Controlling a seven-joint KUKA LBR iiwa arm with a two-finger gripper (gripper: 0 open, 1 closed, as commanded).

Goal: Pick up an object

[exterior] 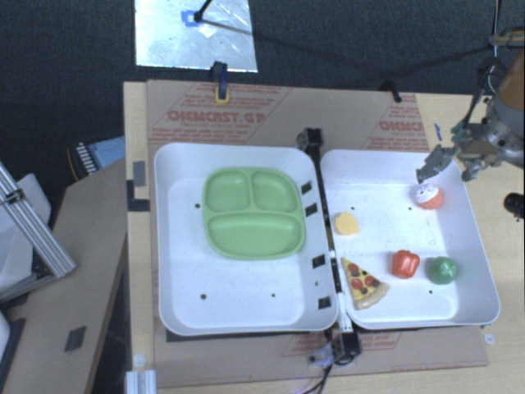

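Two shallow white bins are seen side by side on the tabletop point(139, 220). The left bin point(176, 294) is occupied by a green divided plate point(250, 213), set toward its upper middle.

In the right bin point(467, 302) five small things are spread. A yellow piece point(347, 223) is placed at the 9 o'clock side, near the divider. A pizza slice point(363, 283) is found at about 7 o'clock. A red pepper point(405, 263) and a green round item point(443, 270) are set near each other around 5 o'clock, apart. A white and orange object point(427, 195) is located at about 1 o'clock.

The gripper point(447, 164) is held over the bin's 1 o'clock corner, just above and beside the white and orange object. Its fingers are seen spread apart, and nothing is held between them.
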